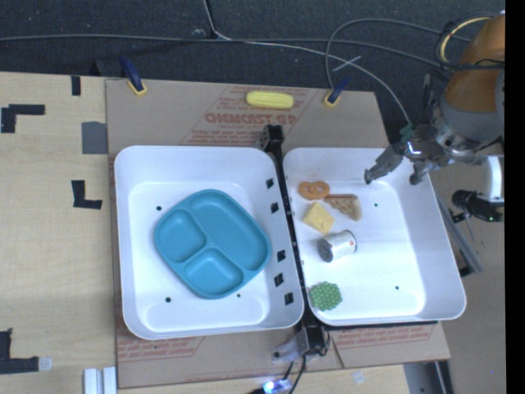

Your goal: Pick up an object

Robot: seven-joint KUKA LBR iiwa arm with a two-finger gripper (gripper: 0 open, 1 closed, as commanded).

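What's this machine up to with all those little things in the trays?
A robot arm is set to pick up an object. Its gripper hangs open over the upper right of the right bin, holding nothing. In that bin lie a pretzel, a toast slice, a cheese wedge, a small metal can and a green broccoli piece. The left bin holds a blue divided plate.

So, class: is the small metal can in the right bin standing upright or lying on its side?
On its side. The metal can lies in the right bin, its round end facing sideways toward lower left, its cylindrical wall along the floor.
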